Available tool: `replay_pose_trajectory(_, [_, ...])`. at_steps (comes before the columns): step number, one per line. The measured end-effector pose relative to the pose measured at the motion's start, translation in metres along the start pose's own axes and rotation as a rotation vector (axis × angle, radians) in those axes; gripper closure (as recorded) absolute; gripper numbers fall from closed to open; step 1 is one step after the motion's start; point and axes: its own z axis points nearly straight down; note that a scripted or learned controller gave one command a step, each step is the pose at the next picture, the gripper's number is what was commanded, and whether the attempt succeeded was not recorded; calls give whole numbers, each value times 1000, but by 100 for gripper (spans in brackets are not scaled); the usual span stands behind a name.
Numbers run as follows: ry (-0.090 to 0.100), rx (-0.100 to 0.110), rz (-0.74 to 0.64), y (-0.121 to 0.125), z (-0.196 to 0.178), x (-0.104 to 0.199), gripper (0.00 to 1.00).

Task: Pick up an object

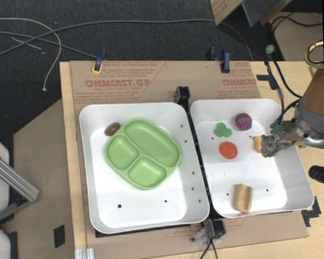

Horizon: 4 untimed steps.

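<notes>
tool (267, 147): grip state unclear | yellow object (257, 143) touching its left side, right bin (291, 196)

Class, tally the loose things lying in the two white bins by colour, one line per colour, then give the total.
Green: 2, tray and small piece
Purple: 1
Red: 1
Yellow: 1
Tan: 1
Brown: 1
Total: 7
</notes>
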Motion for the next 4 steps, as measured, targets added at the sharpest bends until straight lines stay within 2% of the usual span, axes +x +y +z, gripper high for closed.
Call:
replay_pose_trajectory(1, [-3, -14, -4, 3, -7, 1, 0])
replay_pose_trajectory(4, [-1, -9, -3, 8, 132, 7, 0])
